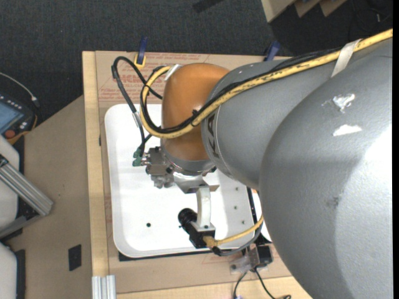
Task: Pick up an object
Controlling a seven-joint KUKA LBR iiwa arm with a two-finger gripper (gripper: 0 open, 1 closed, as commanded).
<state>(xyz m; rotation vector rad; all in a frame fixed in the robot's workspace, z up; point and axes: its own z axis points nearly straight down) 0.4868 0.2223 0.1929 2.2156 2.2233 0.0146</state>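
Your arm [299,167] reaches in from the right and covers much of the white bin [124,185]. The gripper [163,172] sits over the bin's middle, seen from above, so you cannot tell whether it is wide, narrow or holding anything. A small dark speck [148,224] lies near the bin's front edge, too small to identify.

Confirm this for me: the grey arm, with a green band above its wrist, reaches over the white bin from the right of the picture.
Not quite: the band is orange, not green. The camera view shows the grey arm, with an orange band above its wrist, reaching over the white bin from the right of the picture.
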